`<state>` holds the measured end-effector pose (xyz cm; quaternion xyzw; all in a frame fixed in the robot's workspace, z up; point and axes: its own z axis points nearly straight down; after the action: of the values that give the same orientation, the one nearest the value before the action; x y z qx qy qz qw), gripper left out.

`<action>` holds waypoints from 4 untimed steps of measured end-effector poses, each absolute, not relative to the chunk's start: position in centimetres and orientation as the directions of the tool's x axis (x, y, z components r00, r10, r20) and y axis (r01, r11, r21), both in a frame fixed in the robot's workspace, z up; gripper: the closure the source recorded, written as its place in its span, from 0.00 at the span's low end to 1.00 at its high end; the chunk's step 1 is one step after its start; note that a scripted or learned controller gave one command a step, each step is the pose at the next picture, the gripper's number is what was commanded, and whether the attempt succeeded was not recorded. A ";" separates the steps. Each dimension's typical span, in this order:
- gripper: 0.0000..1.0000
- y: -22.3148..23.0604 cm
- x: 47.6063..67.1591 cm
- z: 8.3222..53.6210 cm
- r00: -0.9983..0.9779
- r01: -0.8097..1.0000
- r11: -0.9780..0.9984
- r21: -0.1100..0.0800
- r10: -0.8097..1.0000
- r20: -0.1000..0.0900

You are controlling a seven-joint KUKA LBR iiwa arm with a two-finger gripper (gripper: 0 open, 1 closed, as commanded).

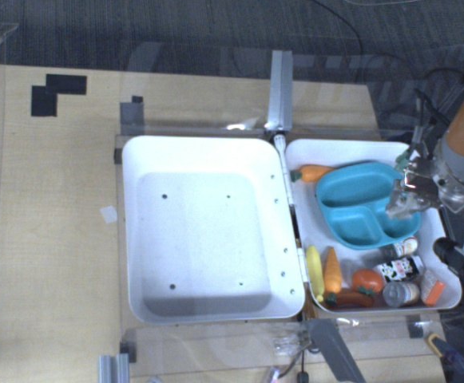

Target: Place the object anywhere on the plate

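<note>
A blue divided plate (358,203) lies in the right white bin (452,298), towards its far side. My gripper (400,201) hangs over the plate's right rim, under the grey wrist and its orange band. Whether anything sits in it cannot be made out. An orange carrot (312,172) lies just left of the plate's far corner. Along the bin's near side lie a yellow banana (315,268), an orange vegetable (332,271), a red tomato (366,278) and a silver can (399,295).
A black-and-white item (397,269) and a small orange piece (433,293) lie near the can. The left white bin (200,230) adjoins the right one, with a metal post (280,94) standing behind the shared wall. Cables hang at the far right.
</note>
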<state>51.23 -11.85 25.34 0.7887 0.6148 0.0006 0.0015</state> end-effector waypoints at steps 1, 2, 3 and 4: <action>1.00 -15.7 48.8 39.9 0.134 0.991 -0.134 0.009 0.991 -0.002; 1.00 -20.1 48.8 43.6 0.055 0.998 -0.055 0.007 0.998 -0.003; 1.00 -20.0 48.8 43.6 0.156 0.988 -0.156 0.006 0.988 -0.002; 1.00 -19.7 48.8 35.5 0.021 1.000 -0.021 0.005 1.000 -0.002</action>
<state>48.82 -19.66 35.45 0.7145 0.6996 0.0011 0.0028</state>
